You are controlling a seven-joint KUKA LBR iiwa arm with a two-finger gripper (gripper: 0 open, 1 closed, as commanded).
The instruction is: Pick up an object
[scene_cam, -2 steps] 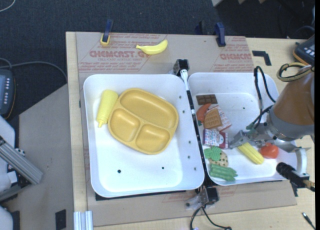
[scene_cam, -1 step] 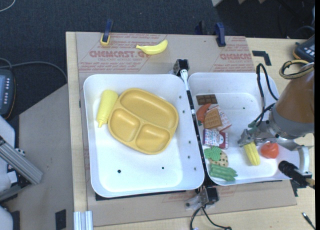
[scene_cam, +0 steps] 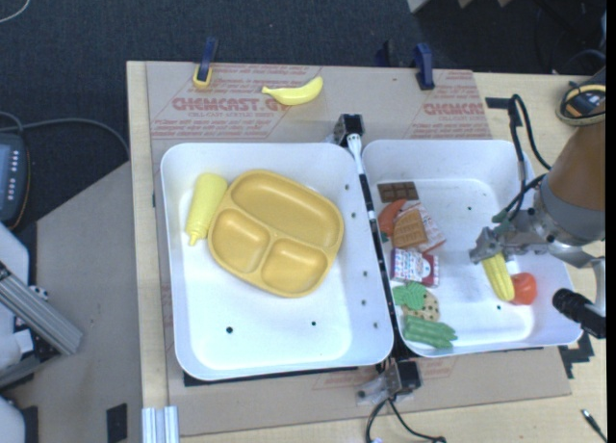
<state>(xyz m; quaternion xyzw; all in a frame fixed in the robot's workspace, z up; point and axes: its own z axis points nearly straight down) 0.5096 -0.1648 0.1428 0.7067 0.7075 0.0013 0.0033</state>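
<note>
Corn cob [scene_cam: 499, 277], small yellow toy piece, lies in the right bin [scene_cam: 452, 160], near its right wall, long axis running roughly toward the bin's near edge. A red tomato-like piece [scene_cam: 523, 288] touches it on the right side. The gripper [scene_cam: 493, 249] sits directly over the cob's upper end, arm entering from the right. Finger spread: cannot tell, the wrist body and cabling hide the tips; nothing visibly held between them.

Handling judgement: the cob looks like hollow moulded plastic, so light, stiff, and fairly slick on its rounded flanks. Best hold is probably across the short axis near mid-length; a pinch at the tapered tip would likely squirt it out. Not fragile.

Obstructions: the red piece crowds one side of the cob, so a finger descending there may land on it or nudge both. The bin wall lies close beyond.

Other contents, right bin, left half: chocolate bar [scene_cam: 397, 191], waffle-like piece [scene_cam: 409, 228], printed packet [scene_cam: 413, 265], cookie [scene_cam: 424, 308], green pea pod [scene_cam: 429, 333]. All well apart from the cob.

Left bin [scene_cam: 255, 350]: yellow divided plate [scene_cam: 275, 232] with a yellow bottle [scene_cam: 203, 206] touching its left rim. A toy banana [scene_cam: 295, 92] lies on the bench beyond the bins.
</note>
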